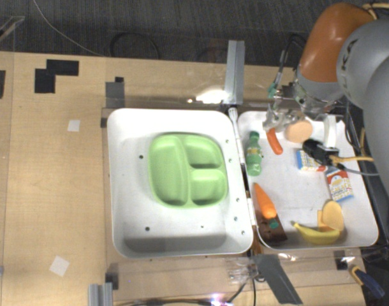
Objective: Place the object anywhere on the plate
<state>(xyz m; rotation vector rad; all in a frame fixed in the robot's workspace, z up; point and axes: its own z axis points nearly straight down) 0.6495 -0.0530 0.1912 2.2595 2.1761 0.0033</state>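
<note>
A green plate [185, 169] with three compartments lies in the left white bin [127, 234]. My gripper [278, 121] hangs over the far left corner of the right bin [366, 231]. Just right of it lies a peach-coloured rounded object [300, 131]. A small orange-red sausage-like piece [274, 141] lies just below the gripper. I see nothing lifted off the bin floor.
The right bin also holds a green bottle [253, 153] by its left wall, a carrot [264, 199], a brown lump [272, 229], a banana [317, 234], a yellow wedge [332, 215] and two small printed packets [338, 185]. A metal post [234, 75] stands between the bins.
</note>
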